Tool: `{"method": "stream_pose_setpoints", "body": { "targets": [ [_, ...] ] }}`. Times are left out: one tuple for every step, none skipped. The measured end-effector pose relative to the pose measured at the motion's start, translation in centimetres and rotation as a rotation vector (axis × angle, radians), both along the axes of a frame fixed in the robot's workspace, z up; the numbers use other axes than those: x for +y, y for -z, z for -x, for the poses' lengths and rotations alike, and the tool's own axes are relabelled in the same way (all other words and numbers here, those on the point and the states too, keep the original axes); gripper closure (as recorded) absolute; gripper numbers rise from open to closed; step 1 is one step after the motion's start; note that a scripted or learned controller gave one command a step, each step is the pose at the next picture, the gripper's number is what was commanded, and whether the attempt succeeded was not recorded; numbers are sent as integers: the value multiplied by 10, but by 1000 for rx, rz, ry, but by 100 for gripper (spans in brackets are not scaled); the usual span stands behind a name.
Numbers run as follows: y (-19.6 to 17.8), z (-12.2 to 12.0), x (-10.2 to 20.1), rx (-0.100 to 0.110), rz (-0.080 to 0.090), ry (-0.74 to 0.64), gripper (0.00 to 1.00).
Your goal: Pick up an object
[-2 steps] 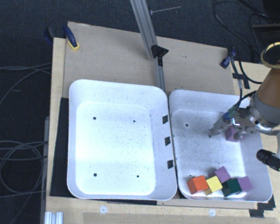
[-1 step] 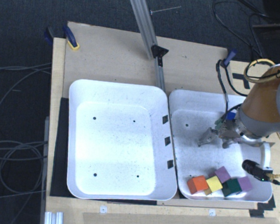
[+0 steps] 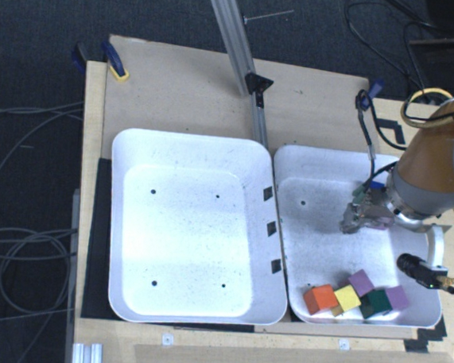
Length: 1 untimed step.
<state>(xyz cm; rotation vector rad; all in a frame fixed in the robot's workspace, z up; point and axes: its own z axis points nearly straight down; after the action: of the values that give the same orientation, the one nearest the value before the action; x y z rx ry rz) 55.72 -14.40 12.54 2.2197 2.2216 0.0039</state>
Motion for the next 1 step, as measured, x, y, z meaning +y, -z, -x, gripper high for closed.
{"method": "stream_pose_setpoints", "body": {
  "targets": [
    [-63,4,-2,-6,3,0,100]
  ]
}}
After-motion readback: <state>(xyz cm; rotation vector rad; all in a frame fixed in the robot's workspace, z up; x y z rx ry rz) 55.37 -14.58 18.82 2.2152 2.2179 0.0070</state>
